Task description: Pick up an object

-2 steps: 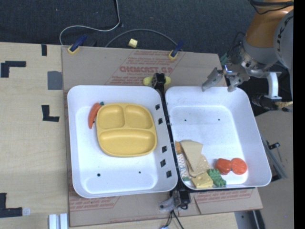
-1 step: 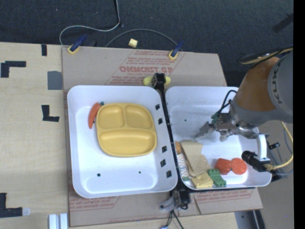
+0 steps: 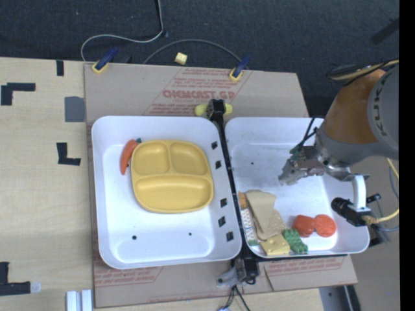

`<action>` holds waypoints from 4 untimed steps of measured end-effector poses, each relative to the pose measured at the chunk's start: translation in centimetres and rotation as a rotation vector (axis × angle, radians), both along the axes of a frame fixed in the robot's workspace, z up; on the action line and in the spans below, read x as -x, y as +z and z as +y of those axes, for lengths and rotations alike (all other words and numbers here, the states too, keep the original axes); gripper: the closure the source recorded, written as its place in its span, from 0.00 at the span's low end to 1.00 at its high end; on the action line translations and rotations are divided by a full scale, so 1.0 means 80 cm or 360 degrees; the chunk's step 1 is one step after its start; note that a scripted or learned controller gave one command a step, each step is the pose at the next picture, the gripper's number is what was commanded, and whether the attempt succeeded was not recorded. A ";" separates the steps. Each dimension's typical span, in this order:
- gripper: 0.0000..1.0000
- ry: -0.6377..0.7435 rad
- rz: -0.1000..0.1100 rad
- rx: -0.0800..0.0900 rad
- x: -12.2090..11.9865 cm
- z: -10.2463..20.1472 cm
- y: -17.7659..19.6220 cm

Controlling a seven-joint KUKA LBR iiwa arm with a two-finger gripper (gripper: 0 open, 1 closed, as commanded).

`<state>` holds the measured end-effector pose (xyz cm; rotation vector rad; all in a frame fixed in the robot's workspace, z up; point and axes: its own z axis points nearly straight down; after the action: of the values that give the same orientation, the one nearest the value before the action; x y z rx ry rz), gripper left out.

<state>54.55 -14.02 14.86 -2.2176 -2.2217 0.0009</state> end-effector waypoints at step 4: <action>0.00 0.0001 0.0000 0.0001 0.078 0.222 0.094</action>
<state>48.34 3.73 22.39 -2.2172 -2.2228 0.0020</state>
